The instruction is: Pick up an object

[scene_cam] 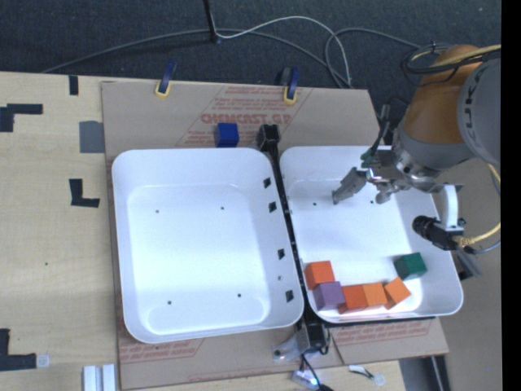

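The gripper (352, 187) hovers with jaws spread wide and nothing between them over the right bin (350, 235), blocks bunched at its near edge, so the lone green block (409, 265) looks the cleanest target.

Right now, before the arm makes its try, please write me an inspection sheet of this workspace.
Surface: cardboard sheet on the bench, bearing the left bin and right bin side by side.
Job's things: at the near end of the right bin, a cluster of orange blocks and a purple block, touching; a green block a little apart.
Clutter: blue block on the cardboard, outside the bins.
End effector: over the far half of the right bin, holding nothing seen.
Cables: thin cables on the dark floor beyond the bench.
Surroundings: two clamps on the cardboard's far edge.
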Motion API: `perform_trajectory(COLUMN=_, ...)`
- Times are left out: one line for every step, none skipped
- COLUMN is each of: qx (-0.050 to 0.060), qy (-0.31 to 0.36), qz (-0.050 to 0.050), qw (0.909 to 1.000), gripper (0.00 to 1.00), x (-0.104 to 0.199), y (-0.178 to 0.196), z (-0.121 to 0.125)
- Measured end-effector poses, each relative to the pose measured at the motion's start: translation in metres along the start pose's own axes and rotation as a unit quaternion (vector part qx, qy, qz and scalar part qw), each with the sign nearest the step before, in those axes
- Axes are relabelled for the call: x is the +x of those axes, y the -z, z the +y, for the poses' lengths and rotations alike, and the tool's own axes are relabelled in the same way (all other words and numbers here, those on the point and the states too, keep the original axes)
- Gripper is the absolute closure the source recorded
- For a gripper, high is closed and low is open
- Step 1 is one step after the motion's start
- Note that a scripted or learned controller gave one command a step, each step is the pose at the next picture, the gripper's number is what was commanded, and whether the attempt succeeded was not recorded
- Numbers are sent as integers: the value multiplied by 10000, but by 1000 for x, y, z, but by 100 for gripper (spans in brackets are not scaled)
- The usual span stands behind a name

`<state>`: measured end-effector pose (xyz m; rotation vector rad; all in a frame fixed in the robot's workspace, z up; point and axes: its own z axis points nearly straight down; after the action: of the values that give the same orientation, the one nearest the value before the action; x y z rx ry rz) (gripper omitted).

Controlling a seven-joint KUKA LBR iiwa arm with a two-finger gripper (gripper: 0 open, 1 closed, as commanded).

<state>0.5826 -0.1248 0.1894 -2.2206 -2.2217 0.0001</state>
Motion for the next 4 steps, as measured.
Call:
perform_trajectory(qx=37, qy=-9, qz=4, qw=10000, gripper=0, x=5, y=-92, z=-85)
perform_trajectory(qx=-1, qy=-2, qz=-4, qw=10000, gripper=0, x=-30, y=-101, z=-15)
perform_trajectory(qx=-4, qy=-11, qz=-7, qw=10000, gripper=0, x=-86, y=-100, z=35)
perform_trajectory(qx=2, qy=-4, qz=1, qw=10000, gripper=0, x=-59, y=-100, z=-51)
